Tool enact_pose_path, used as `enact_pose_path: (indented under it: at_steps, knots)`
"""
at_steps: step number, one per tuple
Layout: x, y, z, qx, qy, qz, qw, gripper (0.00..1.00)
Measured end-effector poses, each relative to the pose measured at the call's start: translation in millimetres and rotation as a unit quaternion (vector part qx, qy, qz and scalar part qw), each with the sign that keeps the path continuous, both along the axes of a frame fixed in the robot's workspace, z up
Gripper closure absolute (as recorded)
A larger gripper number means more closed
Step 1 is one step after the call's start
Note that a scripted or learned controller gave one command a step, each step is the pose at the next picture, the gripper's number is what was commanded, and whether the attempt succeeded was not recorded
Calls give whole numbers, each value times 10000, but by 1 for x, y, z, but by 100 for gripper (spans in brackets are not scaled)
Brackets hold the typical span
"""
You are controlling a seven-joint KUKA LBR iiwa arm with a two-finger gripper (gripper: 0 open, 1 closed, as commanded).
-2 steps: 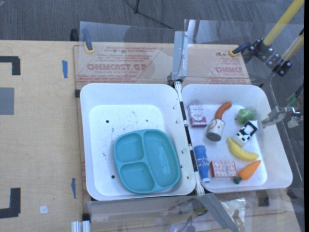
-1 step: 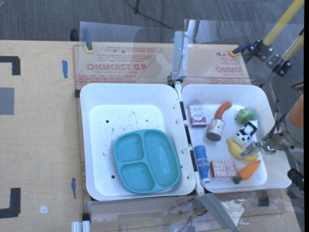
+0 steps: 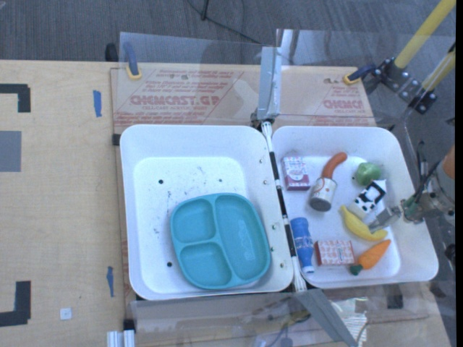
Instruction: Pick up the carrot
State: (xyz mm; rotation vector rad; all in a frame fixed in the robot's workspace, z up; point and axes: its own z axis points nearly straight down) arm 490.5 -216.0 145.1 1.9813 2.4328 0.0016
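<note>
Over on the left, the left bin (image 3: 145,157) carries a teal divided tray (image 3: 219,241), lying flat toward the bin's near right corner, with dark specks scattered on the white floor around it. Moving across the divider, the right bin (image 3: 412,172) is busy: a blue tube (image 3: 302,243) lies along its left wall, a small red-and-white packet (image 3: 295,173) sits above it, and a little can (image 3: 323,194) is tipped just beside that. An orange-red sausage shape (image 3: 334,164) curves up behind the can. Near the front sits a red patterned box (image 3: 336,252), and right next to it, at the bin's front right, there's the carrot (image 3: 372,255), orange with its green end pointing left, lying flat and untouched. Just above it a banana (image 3: 359,224), then a black-and-white block (image 3: 371,194) and a green fruit (image 3: 368,170). At the far right the gripper (image 3: 394,216) reaches in over the bin's edge, near the banana's end, holding nothing; whether it is spread or pressed together, I can't tell.
</note>
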Motion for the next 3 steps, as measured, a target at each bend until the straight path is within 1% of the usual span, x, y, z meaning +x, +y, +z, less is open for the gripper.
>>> enact_pose_path:
  at_steps: [1, 2, 3]
  knots:
    - [-9, -7, 22, -7, -3, 667, 9978, 0]
    - [-8, 41, -55, -25, -33, 1311, 9914, 0]
    - [-7, 40, -44, -19, -56, 1293, 9916, 100]
